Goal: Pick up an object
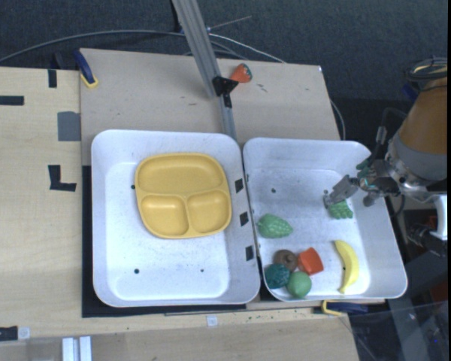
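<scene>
The arm [425,138] enters at the right bin's [376,273] right edge as a thick rounded body with a broad orange band, grey metal above and below it. Under the band sits a lighter grey collar, then a darker wrist block with small teal and reddish specks, blurred. The gripper [338,194] is slim and grey, its tip pale. A yellowish cable loops above the arm, and a white part shows just below it.
</scene>
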`<state>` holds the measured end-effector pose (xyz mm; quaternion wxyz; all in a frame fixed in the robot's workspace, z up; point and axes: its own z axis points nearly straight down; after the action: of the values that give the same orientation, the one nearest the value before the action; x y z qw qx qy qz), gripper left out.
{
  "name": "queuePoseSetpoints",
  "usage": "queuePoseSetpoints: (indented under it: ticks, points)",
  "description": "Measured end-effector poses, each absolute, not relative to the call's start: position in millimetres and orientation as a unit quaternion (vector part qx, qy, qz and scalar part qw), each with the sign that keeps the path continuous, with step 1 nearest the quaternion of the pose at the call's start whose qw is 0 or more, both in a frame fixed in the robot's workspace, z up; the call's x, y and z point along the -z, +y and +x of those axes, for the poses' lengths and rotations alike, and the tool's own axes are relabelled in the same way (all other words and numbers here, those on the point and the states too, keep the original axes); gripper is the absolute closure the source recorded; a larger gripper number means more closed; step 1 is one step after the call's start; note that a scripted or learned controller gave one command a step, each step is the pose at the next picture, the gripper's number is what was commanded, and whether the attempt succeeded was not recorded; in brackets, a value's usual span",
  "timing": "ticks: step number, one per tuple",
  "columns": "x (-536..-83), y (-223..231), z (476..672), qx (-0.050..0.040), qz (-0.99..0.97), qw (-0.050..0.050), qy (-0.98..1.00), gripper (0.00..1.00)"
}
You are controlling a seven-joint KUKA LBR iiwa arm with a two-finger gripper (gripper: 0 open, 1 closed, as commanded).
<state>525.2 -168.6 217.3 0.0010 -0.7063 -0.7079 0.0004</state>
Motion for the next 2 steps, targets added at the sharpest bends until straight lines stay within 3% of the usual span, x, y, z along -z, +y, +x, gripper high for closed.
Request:
queuePoseSetpoints:
  ticks: [1,2]
  points:
    - [-217.4,-168.7,525.2,-0.0003,-0.706,0.001,-0.708,0.0]
    - [-173.0,-172.3,522.8,-0.002,-0.707,0.002,-0.707,0.0]
